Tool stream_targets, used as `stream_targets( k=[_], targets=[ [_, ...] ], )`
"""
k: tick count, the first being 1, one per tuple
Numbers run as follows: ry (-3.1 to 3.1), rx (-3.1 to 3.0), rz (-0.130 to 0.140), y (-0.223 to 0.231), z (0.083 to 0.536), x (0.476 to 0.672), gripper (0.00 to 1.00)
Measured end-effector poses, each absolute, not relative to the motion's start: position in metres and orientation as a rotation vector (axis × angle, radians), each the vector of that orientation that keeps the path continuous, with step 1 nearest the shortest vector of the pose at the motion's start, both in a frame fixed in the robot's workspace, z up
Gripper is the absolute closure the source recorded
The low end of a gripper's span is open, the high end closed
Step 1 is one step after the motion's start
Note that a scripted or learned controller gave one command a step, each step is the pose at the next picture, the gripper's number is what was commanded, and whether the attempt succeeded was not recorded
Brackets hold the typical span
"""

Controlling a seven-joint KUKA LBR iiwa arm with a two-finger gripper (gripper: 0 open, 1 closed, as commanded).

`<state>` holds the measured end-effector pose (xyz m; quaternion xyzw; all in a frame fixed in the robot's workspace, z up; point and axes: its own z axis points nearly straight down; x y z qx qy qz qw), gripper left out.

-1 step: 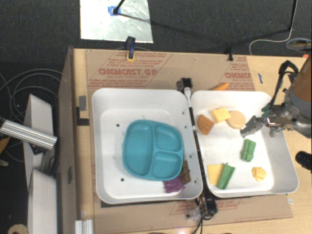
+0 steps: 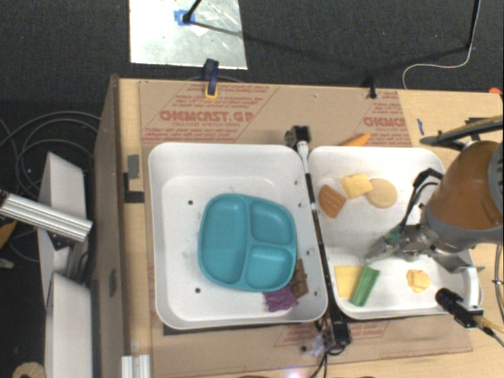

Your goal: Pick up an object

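Beneath the arm, hand [image 2: 383, 248] partly hidden.

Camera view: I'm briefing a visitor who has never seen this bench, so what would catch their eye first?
Most striking is the teal divided plate lying in the left bin. Next, the grey and orange arm reaching in from the right, its gripper low over the right bin, just above a green stick and a yellow wedge.
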<state>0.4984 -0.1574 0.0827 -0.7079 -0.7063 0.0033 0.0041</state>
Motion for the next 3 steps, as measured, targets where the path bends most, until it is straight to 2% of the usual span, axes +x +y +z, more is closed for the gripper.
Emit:
stream_targets(
  k=[1, 2, 3],
  targets=[
    [-2.234, -2.220, -0.007, -0.167, 0.086, 0.582, 0.00],
    [-2.219, -2.221, 0.002, -0.178, 0.084, 0.531, 0.00],
    [-2.226, -2.221, -0.003, -0.177, 0.095, 0.535, 1.00]
  ],
)
